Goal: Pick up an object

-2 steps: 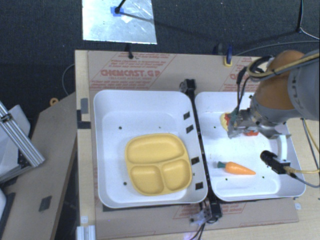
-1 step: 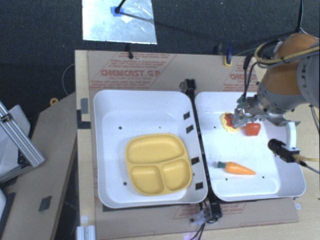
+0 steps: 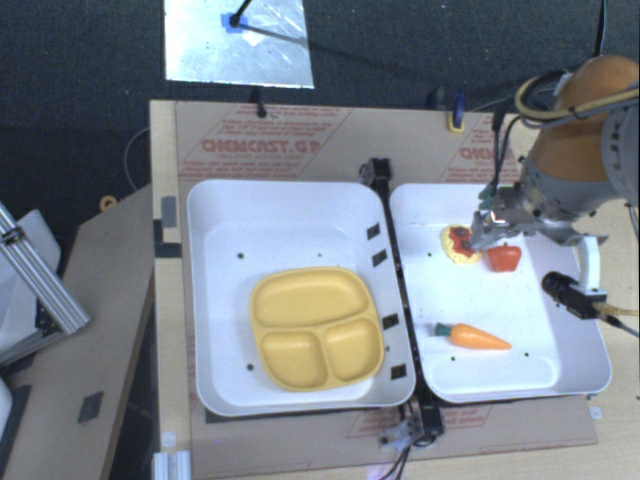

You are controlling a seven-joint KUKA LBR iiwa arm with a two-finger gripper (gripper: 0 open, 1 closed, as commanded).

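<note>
Hand (image 3: 490,230): low over the right bin (image 3: 425,278), far side; its opening cannot be told.
Red toy (image 3: 503,258): just beside the hand.
Yellow-and-red toy (image 3: 459,245): on the hand's other side.
Carrot (image 3: 478,338): lying apart, nearer the front.
Yellow divided plate (image 3: 315,325): in the left bin (image 3: 230,228).

carrot (image 3: 478,338) | flat, right bin (image 3: 560,368) front | red piece (image 3: 503,258) | beside yellow-red toy (image 3: 460,245)

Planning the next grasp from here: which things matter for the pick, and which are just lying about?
In play:
gripper, over the right bin
red toy and yellow-and-red toy, right beside it
carrot, nearer the front

Lying about:
yellow divided tray in the left bin
silver sheet past the bench
</note>
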